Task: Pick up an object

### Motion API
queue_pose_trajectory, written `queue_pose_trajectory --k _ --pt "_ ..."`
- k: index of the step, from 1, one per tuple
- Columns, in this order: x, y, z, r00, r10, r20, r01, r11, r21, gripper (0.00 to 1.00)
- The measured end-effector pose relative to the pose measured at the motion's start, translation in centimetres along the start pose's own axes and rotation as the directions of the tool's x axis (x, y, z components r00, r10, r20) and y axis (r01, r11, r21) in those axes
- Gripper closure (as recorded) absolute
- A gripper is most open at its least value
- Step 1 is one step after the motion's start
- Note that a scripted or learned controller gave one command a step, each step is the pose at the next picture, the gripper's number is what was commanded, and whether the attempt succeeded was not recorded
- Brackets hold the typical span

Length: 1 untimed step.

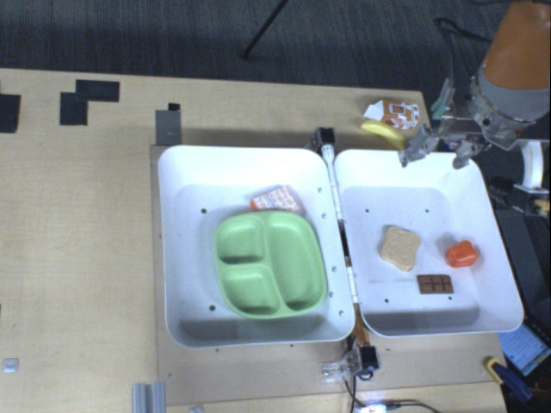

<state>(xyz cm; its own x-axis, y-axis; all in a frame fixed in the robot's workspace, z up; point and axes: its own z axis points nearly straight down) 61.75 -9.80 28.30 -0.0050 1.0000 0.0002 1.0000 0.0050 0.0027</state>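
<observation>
Camera view is showing the jaws hanging over the far rim of the right bin, spread apart with nothing between them, so no grasp is under way yet. Three candidates for picking are lying on that bin's floor, well apart from the jaws: a tan bread slice, a red pepper-like piece near the right wall, and a brown chocolate bar just in front of both. They are sitting spaced out, which is probably leaving room for a descent onto any one. The left bin is holding a green divided tray overlapping a small orange packet. A banana is resting on the surface behind the bins.
</observation>
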Motion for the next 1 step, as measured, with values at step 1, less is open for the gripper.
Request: queue_pose_trajectory --k 1 --pt "-1.95 -11.47 7.89 1.000 0.003 0.000 -0.003 1.000 0.003 0.00"
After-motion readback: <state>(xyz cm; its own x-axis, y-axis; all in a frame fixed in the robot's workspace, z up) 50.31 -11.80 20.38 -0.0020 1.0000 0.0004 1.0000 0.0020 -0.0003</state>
